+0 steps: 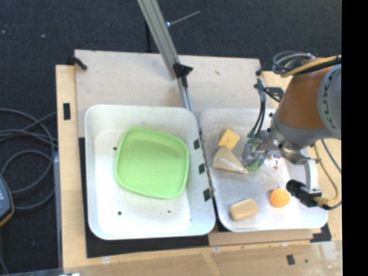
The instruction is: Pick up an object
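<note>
Hand (pixel 253 157) low in right bin (pixel 299 220), grip state unclear. Pale wedge (pixel 229 164) just left of it, yellow block (pixel 229 138) up-left; orange ball (pixel 279 198) and tan block (pixel 244 209) below.

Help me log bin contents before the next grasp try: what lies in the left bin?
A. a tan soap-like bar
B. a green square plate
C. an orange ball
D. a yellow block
B: the green square plate lies alone in the left bin, while the orange ball, yellow block and tan bar all sit in the right bin near the gripper.
</note>
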`<state>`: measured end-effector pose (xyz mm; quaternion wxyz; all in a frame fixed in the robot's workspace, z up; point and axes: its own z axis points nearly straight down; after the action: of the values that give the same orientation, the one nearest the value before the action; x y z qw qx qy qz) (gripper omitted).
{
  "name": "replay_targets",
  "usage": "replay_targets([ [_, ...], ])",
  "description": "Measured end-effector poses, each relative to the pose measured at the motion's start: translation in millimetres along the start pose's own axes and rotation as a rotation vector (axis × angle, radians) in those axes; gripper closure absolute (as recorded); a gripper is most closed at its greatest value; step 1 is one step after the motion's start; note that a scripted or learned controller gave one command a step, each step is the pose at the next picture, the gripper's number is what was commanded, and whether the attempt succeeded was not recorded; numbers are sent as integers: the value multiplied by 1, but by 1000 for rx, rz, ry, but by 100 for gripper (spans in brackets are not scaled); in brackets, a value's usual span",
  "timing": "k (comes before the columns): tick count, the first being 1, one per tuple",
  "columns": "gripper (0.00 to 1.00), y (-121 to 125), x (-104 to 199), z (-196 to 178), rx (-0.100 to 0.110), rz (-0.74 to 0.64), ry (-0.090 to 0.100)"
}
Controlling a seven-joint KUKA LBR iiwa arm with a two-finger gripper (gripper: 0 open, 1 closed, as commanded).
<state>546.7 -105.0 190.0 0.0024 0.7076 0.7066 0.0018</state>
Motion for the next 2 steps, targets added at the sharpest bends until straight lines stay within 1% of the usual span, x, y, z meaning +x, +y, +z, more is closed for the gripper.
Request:
replay_targets([
  [1, 100, 1, -1, -49, 0, -1, 0],
  [2, 100, 4, 48, -40, 5, -5, 1],
])
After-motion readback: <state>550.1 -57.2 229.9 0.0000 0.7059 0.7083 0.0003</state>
